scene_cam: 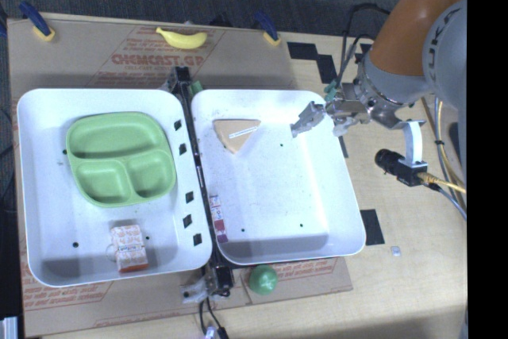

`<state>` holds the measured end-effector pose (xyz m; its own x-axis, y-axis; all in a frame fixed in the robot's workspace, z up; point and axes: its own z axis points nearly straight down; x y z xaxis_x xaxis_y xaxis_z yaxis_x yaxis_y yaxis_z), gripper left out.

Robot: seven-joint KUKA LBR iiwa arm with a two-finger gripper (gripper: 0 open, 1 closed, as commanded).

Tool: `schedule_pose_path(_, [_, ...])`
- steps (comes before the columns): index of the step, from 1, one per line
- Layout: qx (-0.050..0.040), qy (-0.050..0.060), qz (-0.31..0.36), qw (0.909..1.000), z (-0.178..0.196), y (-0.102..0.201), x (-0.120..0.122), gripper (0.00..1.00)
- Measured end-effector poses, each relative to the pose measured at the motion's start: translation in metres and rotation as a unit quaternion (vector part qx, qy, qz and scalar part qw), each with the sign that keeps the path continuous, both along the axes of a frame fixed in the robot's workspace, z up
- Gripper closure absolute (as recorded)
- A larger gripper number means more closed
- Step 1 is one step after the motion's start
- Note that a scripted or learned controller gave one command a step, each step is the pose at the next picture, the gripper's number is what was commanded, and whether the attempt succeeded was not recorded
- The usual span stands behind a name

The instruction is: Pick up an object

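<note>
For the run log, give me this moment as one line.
gripper: over right bin's far right corner, holding nothing | wedge: right bin, untouched | tray, box: left bin

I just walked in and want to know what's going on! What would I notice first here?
Probably the big green tray with three compartments, sitting in the left white bin with a small packet nearer the bin's front. Next, the grey and orange robot arm coming in from the right, its gripper over the right bin's far right corner, near a tan wedge.
</note>
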<state>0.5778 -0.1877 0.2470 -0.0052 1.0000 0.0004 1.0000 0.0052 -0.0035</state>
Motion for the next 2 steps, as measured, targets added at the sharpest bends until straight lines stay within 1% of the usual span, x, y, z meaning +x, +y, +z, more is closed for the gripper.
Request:
schedule_pose_path(1, [0.0,0.001,0.0,1.0,-0.086,-0.024,-0.057,0.0])
schedule_pose_path(2, [0.001,0.001,0.001,1.0,-0.142,0.028,-0.102,0.0])
